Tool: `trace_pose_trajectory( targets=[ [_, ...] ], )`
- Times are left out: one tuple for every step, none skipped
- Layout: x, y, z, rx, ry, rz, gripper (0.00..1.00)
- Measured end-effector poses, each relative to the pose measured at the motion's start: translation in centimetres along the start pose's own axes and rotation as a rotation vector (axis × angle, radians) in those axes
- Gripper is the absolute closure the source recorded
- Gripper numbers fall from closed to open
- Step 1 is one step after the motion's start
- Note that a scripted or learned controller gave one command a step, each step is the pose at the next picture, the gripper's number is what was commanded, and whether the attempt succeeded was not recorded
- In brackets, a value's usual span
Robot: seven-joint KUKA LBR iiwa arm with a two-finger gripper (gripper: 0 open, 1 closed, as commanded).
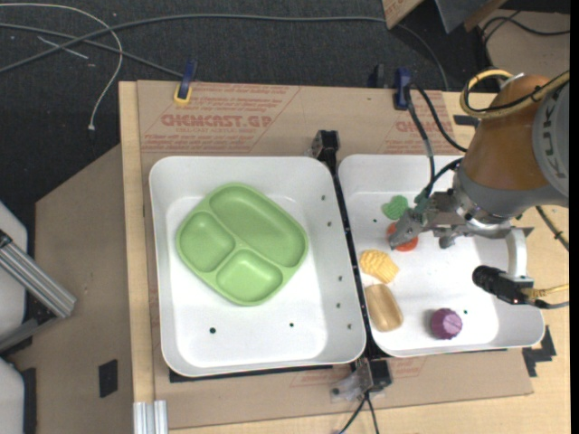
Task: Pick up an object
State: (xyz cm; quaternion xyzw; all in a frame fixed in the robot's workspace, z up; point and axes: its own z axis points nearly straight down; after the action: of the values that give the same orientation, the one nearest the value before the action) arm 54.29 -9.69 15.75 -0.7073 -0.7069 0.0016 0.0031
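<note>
A small red-orange object (404,239) lies in the right bin (507,333), near its upper left part, and the gripper (412,227) sits right over it — low in the bin, its dark tip covering part of the red piece. Whether the object is actually caught there, or whether the pincer is spread or closed, cannot be told from this angle. Just above it lies a small green item (394,209), close to the gripper tip. Further toward the near edge lie a yellow ridged piece (379,265), a tan bread-like piece (385,307) and a purple object (445,323), all apart from the arm. The left bin (172,242) holds a green divided plate (241,243).

The step in hand looks like the grasp itself, at the bottom of the descent. The next move calls for a firm closure on the red piece alone — clear of the green item beside it — then a straight lift.
</note>
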Motion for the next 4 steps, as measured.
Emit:
trace_pose_trajectory(
  targets=[
    [0.6,-0.3,4.4,0.001,0.001,0.0,0.0],
    [0.7,0.1,6.7,-0.014,0.002,0.0,0.0],
    [0.8,0.4,5.3,-0.024,0.002,-0.001,1.0],
    [0.1,1.2,-0.6,-0.013,-0.003,-0.002,1.0]
  ],
)
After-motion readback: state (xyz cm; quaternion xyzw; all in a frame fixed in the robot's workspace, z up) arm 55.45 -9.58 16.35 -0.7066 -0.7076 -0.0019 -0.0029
